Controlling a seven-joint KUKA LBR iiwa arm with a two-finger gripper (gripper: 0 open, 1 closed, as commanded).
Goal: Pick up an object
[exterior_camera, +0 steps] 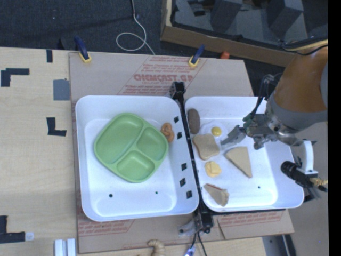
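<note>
My gripper (245,141) hangs over the right bin (266,196), reaching in from the right under the grey and orange arm. Its fingers (231,138) are spread open and hold nothing. Just below it lies a tan triangular slice (240,160). To its left are a tan bread piece (205,145) and a small yellow ball (216,132). A yellow lump (212,168), a brown oval (193,120) and a tan wedge with a reddish edge (217,194) also lie in this bin.
The left bin (96,201) holds a green divided plate (131,147) and a small orange-brown piece (168,132) by the dividing wall (184,143). Blue and yellow clamps (195,56) pin the cardboard at the back.
</note>
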